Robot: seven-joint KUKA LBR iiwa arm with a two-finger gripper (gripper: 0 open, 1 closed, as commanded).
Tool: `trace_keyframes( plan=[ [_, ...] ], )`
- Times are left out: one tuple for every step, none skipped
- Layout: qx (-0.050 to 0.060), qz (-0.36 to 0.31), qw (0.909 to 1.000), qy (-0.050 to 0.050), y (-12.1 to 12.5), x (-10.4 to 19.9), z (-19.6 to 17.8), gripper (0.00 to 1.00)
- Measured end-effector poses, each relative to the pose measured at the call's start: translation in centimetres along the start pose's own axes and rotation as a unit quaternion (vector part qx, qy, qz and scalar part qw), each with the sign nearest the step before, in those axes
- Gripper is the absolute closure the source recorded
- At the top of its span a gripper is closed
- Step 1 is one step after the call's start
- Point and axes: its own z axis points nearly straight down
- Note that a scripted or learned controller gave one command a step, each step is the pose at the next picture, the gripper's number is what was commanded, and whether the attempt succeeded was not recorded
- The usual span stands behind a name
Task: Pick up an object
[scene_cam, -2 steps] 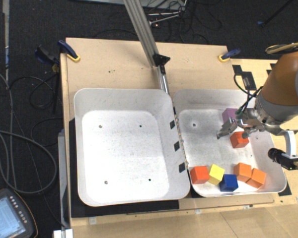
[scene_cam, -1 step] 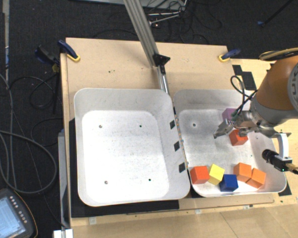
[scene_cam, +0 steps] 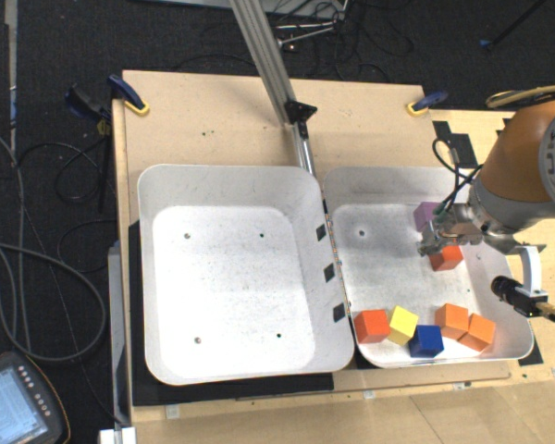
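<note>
My gripper is low over the right bin, near its middle right. A red-orange block lies right under the gripper's tip, touching or nearly touching it; whether it is held I cannot tell. A purple block sits just behind the gripper, partly hidden by it. Along the bin's front edge lie an orange block, a yellow block, a blue block and two more orange blocks.
The left bin lies beside the right one, with a shared rim between them. A slanted metal pole rises from the bench behind the bins. Cables trail from the arm's wrist.
</note>
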Motion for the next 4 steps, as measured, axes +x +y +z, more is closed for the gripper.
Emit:
trace_keyframes(
  plan=[
    [0.009,-0.001,1.0000,0.004,-0.2,0.3,-4.5,1.00],
    [0.007,-0.002,1.0000,0.003,0.2,0.3,-10.9,1.00],
    [0.007,-0.002,1.0000,0.004,0.5,0.2,-15.9,1.00],
    [0.010,-0.004,0.9999,0.005,1.7,5.9,-15.8,1.00]
  ],
)
